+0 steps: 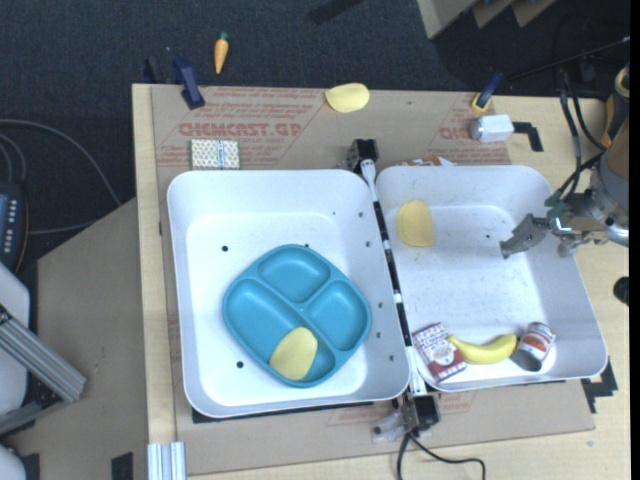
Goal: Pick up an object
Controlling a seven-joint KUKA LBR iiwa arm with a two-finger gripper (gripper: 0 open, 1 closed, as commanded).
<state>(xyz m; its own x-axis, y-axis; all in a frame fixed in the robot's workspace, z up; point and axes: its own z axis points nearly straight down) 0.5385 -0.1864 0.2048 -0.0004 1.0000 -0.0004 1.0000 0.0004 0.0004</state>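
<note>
Over at three o'clock, above the right shallow white bin's [560, 298] edge, the two-fingered metal hand [538, 236] hangs released, fingers spread, grasping nothing. Towards nine o'clock from it lies a pale yellow rounded lump [416, 223]. Down at six o'clock rest a yellow banana [484, 349], a small red-labelled can [536, 345] and a red-and-white carton [437, 352]. Farther left, a blue divided plastic plate [296, 312] holds another yellow lump [295, 353].

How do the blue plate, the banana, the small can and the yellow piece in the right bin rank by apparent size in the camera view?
1. blue plate, clearly largest.
2. banana.
3. yellow piece and small can: they look too similar to rank, though the yellow piece may be slightly larger.
</note>
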